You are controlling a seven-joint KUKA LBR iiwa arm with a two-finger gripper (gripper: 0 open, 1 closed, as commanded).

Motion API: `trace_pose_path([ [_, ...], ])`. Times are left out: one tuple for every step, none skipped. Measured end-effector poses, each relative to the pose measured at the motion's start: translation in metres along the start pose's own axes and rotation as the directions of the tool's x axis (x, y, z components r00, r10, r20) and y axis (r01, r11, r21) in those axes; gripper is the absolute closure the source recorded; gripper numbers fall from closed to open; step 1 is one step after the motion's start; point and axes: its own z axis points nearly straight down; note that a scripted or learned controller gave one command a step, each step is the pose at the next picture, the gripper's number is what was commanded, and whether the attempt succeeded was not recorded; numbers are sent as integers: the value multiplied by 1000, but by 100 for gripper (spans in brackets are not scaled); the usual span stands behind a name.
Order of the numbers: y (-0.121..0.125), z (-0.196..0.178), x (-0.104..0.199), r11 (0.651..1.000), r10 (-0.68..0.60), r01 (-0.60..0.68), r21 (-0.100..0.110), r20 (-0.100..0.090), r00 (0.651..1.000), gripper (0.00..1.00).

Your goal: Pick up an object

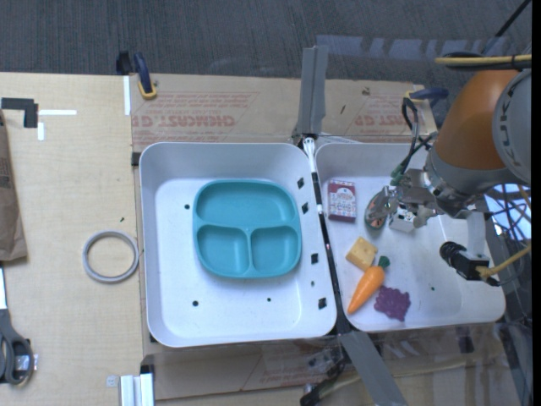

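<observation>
In the right bin point(473, 311) lie a small red box point(341, 200), a tan cracker point(362, 252), an orange carrot point(366, 288) and a purple bunch of grapes point(392, 303). My gripper point(382, 211) hangs low over this bin, just right of the red box and above the cracker. A small grey, shiny shape sits at its tip; I cannot tell whether that is part of the gripper or a held thing. The orange band of the arm point(478, 125) fills the upper right.
The left bin point(161, 294) holds a teal divided plate point(248, 228). On the bench to the left lie a grey ring point(111, 255) and scissors point(15, 355). A divider point(314, 218) separates the bins. Black cables point(465, 260) hang by the right bin's right side.
</observation>
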Motion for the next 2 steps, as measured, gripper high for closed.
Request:
trace_pose_path([
  [37,57,13,983,-185,185,-5,0,983,0],
  [58,-34,43,976,-217,217,-3,1,976,0],
])
